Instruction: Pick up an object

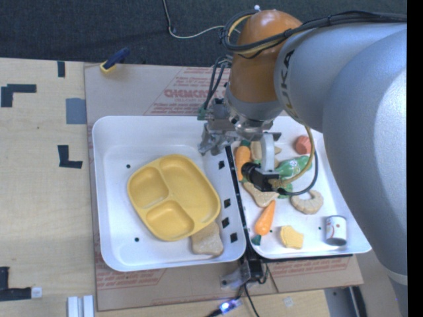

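My gripper [217, 141] hangs over the far end of the divider between the two white bins, under the orange wrist band. In the right bin [357, 246] lie an orange carrot [264, 218], a yellow cheese wedge [291, 237], a silver can [335, 230], a tan cookie [307, 203], a toast slice [260, 194], a green vegetable [291, 168], a red piece [303, 144] and a small orange piece [243, 156]. These sit just right of the gripper and toward the front. I see nothing held in the gripper.
The left bin [109, 150] holds a yellow divided plate [173, 195] and a piece of bread [208, 244] at its front right corner. The big grey arm covers the right bin's far right side. A yellow-and-blue object [114, 59] lies on the bench beyond the bins.
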`<action>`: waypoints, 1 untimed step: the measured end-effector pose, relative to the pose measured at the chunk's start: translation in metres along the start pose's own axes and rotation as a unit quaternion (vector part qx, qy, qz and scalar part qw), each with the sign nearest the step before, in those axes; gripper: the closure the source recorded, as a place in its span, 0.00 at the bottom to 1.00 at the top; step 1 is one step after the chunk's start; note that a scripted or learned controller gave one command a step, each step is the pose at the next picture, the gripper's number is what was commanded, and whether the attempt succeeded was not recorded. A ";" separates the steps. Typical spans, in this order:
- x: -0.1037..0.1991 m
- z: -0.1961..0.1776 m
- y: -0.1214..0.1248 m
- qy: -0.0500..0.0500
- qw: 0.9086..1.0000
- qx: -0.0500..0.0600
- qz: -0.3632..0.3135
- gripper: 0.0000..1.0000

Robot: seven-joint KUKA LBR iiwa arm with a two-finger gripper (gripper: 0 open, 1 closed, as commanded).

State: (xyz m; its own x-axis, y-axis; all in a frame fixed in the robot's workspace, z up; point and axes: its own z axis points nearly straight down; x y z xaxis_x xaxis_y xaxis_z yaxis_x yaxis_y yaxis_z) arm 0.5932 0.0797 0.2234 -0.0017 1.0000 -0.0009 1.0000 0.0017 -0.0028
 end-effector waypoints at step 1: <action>0.005 0.009 0.003 0.000 1.000 0.000 0.000 1.00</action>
